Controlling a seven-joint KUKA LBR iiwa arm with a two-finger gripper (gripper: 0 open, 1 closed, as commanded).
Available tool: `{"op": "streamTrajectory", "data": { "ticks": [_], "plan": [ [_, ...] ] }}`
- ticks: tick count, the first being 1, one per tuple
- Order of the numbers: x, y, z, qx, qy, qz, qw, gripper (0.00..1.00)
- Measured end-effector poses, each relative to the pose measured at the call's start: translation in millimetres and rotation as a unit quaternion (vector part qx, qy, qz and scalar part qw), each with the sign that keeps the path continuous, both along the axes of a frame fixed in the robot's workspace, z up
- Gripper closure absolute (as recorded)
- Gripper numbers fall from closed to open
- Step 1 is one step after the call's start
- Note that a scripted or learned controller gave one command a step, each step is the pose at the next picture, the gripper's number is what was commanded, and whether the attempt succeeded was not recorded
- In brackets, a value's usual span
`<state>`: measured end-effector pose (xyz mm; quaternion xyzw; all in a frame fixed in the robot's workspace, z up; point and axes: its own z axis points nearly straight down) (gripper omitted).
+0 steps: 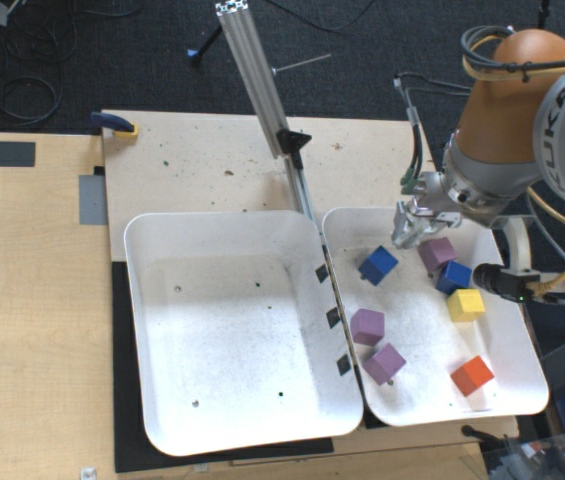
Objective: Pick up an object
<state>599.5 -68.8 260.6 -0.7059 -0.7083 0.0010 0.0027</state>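
My gripper [409, 232] hangs over the far part of the right bin [522, 393], fingers pointing down. Just left and below it lies a blue cube [378, 265]. A purple cube [436, 254] sits right beside the fingers, with a second blue cube [453, 276] and a yellow cube [466, 304] a little further right. Two purple cubes [367, 326] [385, 363] lie by the bin's left wall, and an orange cube [473, 376] rests near the front right. Nothing shows between the fingers.
The left bin [152, 268] stands beside the right one, with a divider carrying black clips [331, 316] between them. A slanted metal rail [262, 88] rises behind the bins. A blue-and-yellow clamp [114, 124] sits at the bench's back left.
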Motion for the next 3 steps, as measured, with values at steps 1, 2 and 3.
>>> {"op": "streamTrajectory", "data": {
  "ticks": [1,2,3],
  "plan": [
    [-15,43,-15,-0.0004,0.000,0.000,1.0000,1.00],
    [-39,92,-26,-0.0002,0.001,0.001,1.0000,1.00],
    [-50,142,-38,-0.0004,0.000,0.000,1.0000,1.00]
  ]
}}
